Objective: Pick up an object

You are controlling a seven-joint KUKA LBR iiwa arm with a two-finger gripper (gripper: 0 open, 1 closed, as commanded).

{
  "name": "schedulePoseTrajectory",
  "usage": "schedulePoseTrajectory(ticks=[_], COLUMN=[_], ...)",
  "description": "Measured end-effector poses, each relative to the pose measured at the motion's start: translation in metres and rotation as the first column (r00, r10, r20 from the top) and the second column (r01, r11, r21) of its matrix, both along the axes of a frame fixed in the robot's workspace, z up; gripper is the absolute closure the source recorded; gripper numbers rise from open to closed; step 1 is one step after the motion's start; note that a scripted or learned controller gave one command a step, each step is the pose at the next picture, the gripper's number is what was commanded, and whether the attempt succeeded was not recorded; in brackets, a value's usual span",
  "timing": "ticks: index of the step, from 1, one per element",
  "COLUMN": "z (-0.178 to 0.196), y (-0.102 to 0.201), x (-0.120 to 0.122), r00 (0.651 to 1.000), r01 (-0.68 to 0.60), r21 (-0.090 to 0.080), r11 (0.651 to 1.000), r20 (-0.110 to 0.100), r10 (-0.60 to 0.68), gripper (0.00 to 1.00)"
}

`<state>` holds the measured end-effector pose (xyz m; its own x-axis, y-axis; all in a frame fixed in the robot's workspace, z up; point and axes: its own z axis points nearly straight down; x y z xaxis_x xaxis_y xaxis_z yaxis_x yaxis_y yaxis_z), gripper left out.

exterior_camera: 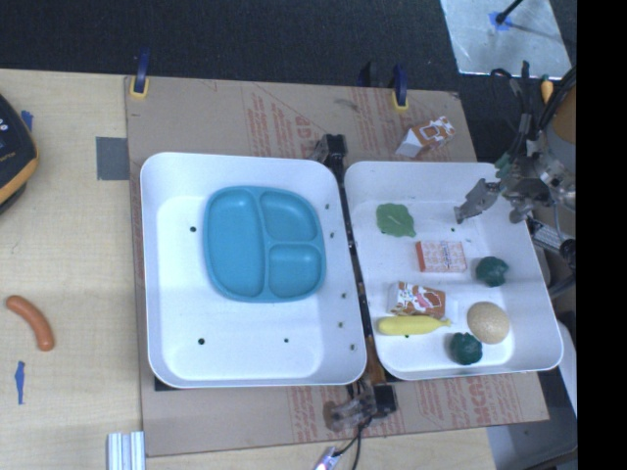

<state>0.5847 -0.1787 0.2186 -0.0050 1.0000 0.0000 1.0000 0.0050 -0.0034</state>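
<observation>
The hand (pixel 474 205), fingers spread and grasping nothing, hovers nearest the green leaf (pixel 396 220), which looks light, floppy and best pinched at its middle.

Smooth, glossy plastic is seen in the blue divided plate (pixel 263 242); beneath its white bin (pixel 167 351), matt printed cardboard (pixel 235 116) is laid.

Setting is reading as a robotics lab test bench, not a home or shop. Two white bins (pixel 157 262) are sitting side by side on a cardboard sheet (pixel 294 116), which blue clamps (pixel 399 84) are pinning to a wooden bench (pixel 59 262) at the far edge. Toy food is lying in the right bin. Grey tape (pixel 112 158) is sticking to the bench at left. Dark carpet (pixel 245 13) is running beyond.
</observation>
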Motion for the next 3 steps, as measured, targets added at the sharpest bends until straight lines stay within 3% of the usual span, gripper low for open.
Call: schedulePoseTrajectory(ticks=[1,2,3], z=[-0.092,-0.123,-0.111], y=[0.042,0.048,0.045], x=[0.009,0.002,0.003], r00=[1.000,1.000,1.000], r01=[-0.001,0.001,0.000], r21=[0.000,-0.006,-0.010], r11=[1.000,1.000,1.000], r20=[-0.003,0.010,0.011], r10=[0.001,-0.001,0.000], gripper=[0.00,0.00,1.00])
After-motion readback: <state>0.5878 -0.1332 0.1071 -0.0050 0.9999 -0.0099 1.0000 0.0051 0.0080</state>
